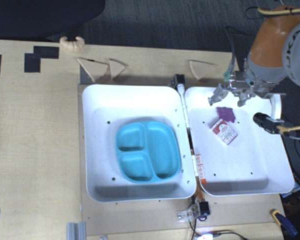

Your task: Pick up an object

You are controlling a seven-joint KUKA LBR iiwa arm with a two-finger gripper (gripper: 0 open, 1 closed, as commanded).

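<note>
Gripper [229, 97] hangs over right bin [270, 176], far side, fingers apart, holding nothing. Purple object [226, 113] and red-white packet [224, 132] lie just below.

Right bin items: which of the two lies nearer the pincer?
The purple item, just below the pincer; the red-and-white packet lies farther toward the bin's middle.

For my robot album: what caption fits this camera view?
Gripper open above purple object and small packet.
</note>
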